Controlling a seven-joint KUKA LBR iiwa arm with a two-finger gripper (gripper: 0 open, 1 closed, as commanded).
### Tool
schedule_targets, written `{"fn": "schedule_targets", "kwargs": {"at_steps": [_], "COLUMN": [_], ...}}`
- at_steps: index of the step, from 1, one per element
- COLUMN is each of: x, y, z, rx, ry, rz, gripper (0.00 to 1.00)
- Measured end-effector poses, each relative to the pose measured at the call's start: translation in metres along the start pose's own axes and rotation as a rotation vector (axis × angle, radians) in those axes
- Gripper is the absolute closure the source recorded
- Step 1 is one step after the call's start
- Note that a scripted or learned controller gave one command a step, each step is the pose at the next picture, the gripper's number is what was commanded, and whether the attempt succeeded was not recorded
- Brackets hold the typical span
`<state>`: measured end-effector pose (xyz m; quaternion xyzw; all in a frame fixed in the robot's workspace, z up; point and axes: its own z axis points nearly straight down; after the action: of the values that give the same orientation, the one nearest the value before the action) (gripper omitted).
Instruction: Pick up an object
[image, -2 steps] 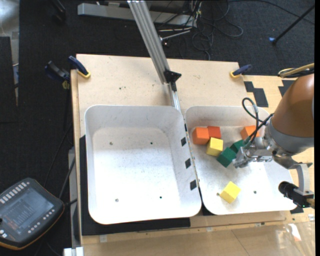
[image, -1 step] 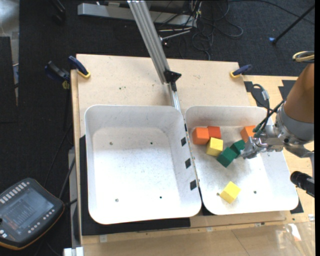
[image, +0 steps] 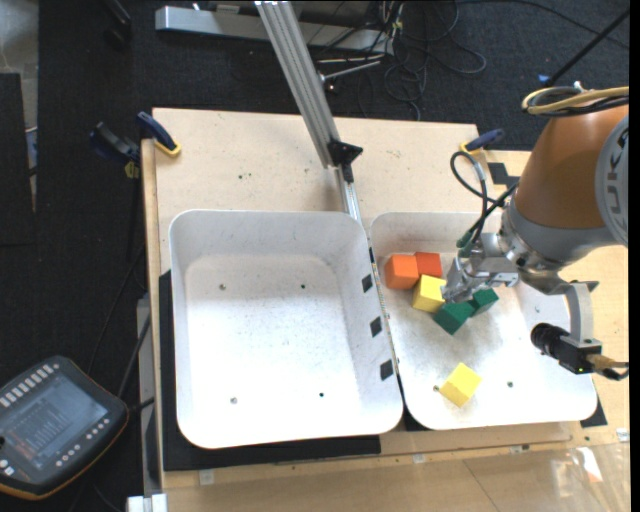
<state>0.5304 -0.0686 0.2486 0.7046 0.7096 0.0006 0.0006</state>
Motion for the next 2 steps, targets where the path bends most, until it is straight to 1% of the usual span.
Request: {"fn": "schedule_targets", "kwargs": {"at_steps": [1, 2], "x": [0.042, 0.082], "y": [0.024, 0.057], "z": [0.013, 0.016], "rx": [0.001, -0.001], "ry": [0.0, 0.001], "rz": [0.0, 0.0], "gripper": [1.0, 1.0]}}
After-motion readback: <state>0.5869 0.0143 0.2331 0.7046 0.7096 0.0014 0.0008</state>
